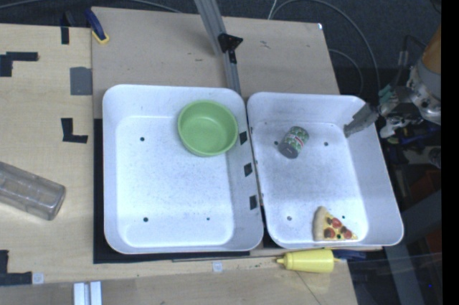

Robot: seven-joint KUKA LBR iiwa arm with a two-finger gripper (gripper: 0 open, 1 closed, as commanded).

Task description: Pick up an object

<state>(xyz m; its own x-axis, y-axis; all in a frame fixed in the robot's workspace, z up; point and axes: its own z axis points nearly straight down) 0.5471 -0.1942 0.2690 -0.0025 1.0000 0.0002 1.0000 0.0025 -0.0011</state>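
The worktop [287, 52] has 2 white bins. The left bin [172, 224] holds a green bowl [207, 128] near its top edge. The right bin [373, 189] holds a small can [293, 141] lying on its side and a pizza slice [331, 225] in the near corner. The hand [356, 122] is over the right bin's far right corner, well apart from the can. I cannot tell its state.

Both bins [172, 224] are white, speckled with dark dots. At 12 o'clock in the left one, a plain light-green bowl [207, 128]. The can [293, 141] is green and grey. The pizza slice [330, 224] is yellow with red spots; the bottle [310, 261] is yellow.
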